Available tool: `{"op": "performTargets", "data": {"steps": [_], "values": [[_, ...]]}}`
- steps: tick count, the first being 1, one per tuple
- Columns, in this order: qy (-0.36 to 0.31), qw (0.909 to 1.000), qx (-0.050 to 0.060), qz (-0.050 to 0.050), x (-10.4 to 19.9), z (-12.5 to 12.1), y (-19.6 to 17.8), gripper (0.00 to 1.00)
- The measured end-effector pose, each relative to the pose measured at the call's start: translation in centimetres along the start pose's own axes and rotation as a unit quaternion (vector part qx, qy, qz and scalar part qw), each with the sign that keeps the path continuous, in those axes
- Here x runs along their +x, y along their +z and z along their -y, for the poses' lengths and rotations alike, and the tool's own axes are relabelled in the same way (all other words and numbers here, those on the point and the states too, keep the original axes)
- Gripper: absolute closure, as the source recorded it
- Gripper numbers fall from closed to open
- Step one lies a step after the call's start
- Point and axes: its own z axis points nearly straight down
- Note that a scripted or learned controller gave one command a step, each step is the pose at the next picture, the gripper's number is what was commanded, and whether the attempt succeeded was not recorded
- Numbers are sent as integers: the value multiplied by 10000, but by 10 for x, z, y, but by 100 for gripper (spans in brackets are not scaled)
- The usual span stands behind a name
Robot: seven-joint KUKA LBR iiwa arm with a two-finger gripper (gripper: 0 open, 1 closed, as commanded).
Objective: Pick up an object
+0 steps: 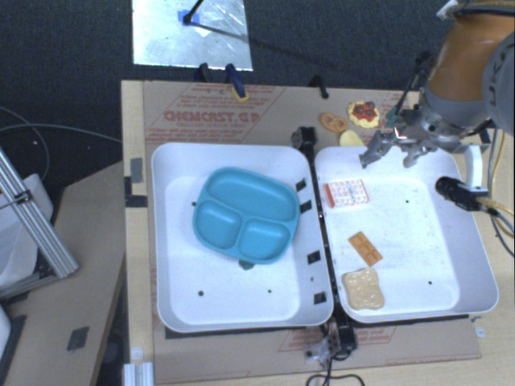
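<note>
My gripper (392, 153) hangs over the far edge of the right bin (463, 240), fingers spread open with nothing between them. Below and left of it in that bin lies a white and red packet (345, 193). Nearer the front lie a small orange cracker (365, 248) and a pale toast slice (363, 289). The left bin (173, 215) holds a blue divided plate (245, 215).
Behind the right bin, on the cardboard, sit a small pizza toy (364, 113), a tan cookie (332, 122) and a pale yellow piece (350, 138). A black clamp (304, 137) sits at the divider's far end. A silver sheet (191, 21) lies beyond the bench.
</note>
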Motion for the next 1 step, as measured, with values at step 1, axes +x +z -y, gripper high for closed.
{"op": "performTargets", "data": {"steps": [1], "values": [[33,9999,96,-17,-7,117,109,0]]}}
